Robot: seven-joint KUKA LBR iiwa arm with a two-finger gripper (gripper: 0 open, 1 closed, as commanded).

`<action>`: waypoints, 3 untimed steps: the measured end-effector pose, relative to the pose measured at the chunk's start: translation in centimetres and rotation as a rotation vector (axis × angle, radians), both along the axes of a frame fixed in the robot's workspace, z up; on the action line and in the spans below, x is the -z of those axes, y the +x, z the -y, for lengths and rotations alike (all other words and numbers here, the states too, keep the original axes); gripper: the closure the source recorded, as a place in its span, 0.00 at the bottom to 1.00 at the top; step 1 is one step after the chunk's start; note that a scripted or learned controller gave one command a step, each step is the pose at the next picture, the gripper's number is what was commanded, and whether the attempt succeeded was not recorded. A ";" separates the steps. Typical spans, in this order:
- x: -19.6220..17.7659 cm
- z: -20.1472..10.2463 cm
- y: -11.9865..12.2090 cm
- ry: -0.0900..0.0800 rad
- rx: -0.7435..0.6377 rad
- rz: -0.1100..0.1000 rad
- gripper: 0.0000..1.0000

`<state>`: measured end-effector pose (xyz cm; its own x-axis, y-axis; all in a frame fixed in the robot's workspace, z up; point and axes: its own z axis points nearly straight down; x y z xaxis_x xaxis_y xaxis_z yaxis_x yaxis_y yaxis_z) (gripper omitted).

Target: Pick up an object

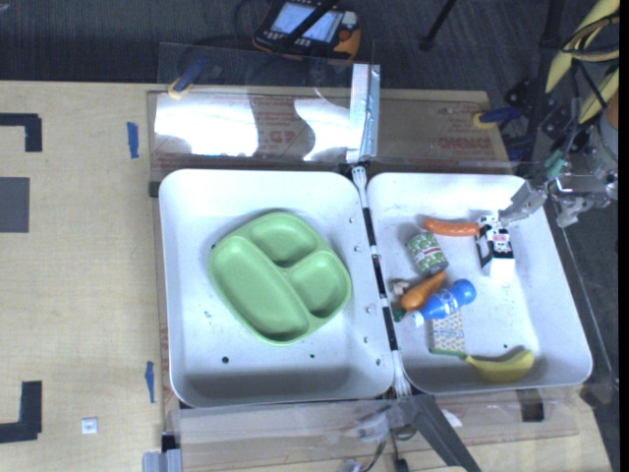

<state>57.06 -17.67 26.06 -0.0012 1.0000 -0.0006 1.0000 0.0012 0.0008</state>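
Camera view from above takes in the desk (pixel 79 264) and two white bins side by side. In the left bin (pixel 197 362) sits a green divided plate (pixel 280 275), filling most of its floor. Along the right bin (pixel 550 313) lie smaller things: a yellow banana (pixel 501 364) near the front wall, a blue-capped bottle (pixel 442 303), an orange carrot (pixel 425 288) touching the bottle, a reddish sausage (pixel 450 228), a green can (pixel 428 253) just below it, and a patterned card (pixel 447 337). At the right bin's far right corner hangs the gripper (pixel 494 241); whether its fingers are parted or closed cannot be told. The sausage lies just left of them.
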 end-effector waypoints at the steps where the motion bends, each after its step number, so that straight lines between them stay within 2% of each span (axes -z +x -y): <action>1: -3.7 1.6 1.7 -0.002 -0.104 0.004 0.00; 2: 12.0 3.5 2.3 0.000 -0.115 0.000 0.00; 3: 16.4 3.3 3.0 0.013 -0.091 0.005 0.00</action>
